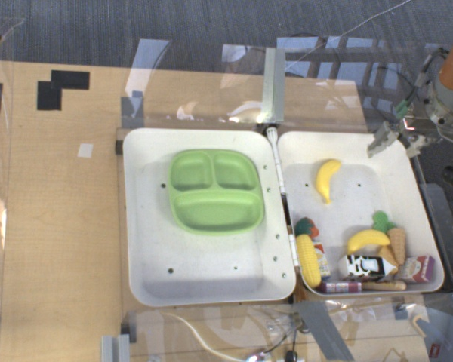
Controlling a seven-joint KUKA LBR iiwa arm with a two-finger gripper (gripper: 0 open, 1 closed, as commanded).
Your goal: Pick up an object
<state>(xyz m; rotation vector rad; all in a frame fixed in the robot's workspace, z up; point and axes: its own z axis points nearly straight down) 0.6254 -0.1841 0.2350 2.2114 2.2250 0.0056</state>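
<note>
The arm (pixel 447 89) enters at the upper right of the camera view, its orange band at the frame edge, with the wrist angled down and to the left toward the far right corner of the right bin (pixel 419 194). The gripper (pixel 395 137) hangs over that bin's upper right rim; its two fingers are spread apart with nothing between them, one fingertip (pixel 377 143) pointing down-left above the rim. No object is in contact with the gripper. In the right bin, a yellow banana (pixel 327 178) lies alone in the upper middle, well apart from the gripper. The remaining items are clustered along the near edge: a corn cob (pixel 308 259) at the left wall, a second banana (pixel 368 239) beside a small green piece (pixel 382 220), an orange cone-shaped item (pixel 397 245), a black and white carton (pixel 368 266), and a small box (pixel 418 268) in the near right corner. The left bin (pixel 147 270) holds a green divided plate (pixel 214 191), lying flat toward its far half.
</note>
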